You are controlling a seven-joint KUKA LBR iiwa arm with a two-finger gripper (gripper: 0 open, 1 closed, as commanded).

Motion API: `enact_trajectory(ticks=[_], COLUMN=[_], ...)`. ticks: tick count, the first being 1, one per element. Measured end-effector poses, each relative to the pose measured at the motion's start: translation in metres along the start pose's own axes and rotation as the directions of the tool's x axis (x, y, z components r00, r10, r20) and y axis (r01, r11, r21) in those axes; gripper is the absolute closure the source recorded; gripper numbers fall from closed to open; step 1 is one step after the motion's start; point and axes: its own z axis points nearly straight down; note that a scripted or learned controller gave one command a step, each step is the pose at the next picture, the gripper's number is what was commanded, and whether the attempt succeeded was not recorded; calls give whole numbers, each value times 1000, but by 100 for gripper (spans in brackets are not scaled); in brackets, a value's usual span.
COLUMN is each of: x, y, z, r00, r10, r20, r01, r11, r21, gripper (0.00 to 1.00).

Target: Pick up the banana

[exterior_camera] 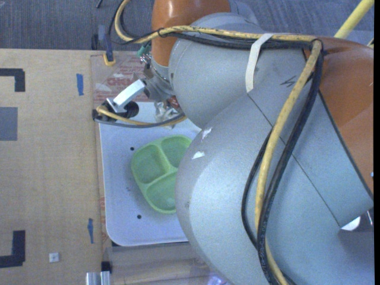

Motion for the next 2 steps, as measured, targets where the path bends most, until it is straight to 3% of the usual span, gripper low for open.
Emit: enact_trajectory(ticks=[2], x=[-19], y=[-15], z=[38], r00=[995], r10=[-104], r20=[2], r01=[104], r11=[995], r21=[1], gripper=[100])
